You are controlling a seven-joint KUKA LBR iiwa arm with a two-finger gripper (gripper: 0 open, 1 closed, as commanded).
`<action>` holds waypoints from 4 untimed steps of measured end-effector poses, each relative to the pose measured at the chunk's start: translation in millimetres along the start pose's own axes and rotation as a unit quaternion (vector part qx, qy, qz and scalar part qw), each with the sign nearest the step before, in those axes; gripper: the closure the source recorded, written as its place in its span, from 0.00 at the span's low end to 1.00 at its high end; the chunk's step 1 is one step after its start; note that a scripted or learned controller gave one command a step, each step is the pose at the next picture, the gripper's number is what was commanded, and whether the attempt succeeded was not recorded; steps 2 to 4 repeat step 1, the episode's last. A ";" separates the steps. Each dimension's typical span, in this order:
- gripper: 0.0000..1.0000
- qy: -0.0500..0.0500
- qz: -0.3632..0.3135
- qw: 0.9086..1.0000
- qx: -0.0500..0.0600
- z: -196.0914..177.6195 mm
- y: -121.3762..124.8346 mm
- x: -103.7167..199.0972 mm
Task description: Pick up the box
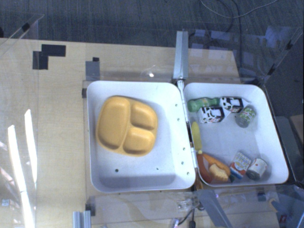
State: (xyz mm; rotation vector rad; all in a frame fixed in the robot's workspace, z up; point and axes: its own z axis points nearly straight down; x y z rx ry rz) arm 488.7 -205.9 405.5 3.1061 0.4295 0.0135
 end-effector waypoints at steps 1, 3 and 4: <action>0.00 -0.003 -0.071 0.998 0.003 56.7 8.0 32.1; 0.00 -0.003 -0.071 0.998 0.003 56.7 8.0 32.1; 0.00 -0.003 -0.071 0.998 0.003 56.7 8.0 32.1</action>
